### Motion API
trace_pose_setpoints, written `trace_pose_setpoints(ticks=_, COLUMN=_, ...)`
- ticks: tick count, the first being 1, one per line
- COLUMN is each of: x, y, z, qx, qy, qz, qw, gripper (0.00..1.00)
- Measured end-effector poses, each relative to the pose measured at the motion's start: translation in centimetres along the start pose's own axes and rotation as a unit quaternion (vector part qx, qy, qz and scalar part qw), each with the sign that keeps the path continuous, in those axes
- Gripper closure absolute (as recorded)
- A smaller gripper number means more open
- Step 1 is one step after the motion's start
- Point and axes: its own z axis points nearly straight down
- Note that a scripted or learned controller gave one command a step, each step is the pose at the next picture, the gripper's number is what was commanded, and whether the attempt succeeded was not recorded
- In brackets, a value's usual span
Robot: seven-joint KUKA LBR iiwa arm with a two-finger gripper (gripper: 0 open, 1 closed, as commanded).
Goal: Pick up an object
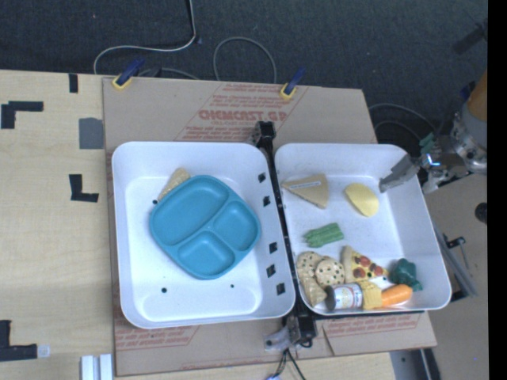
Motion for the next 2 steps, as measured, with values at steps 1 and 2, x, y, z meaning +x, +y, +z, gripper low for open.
trace_pose_setpoints(ticks=1, x=6.2, y=1.6, z=15.9, qx=0.006, qy=0.003, qz=-0.003, qw=1.0000, gripper=0.00)
trace_pose_setpoints(ticks=2, x=9.3, y=-2.6, z=18.0, qx=-0.004, qy=-0.002, qz=0.000, qw=1.0000, gripper=0.00)
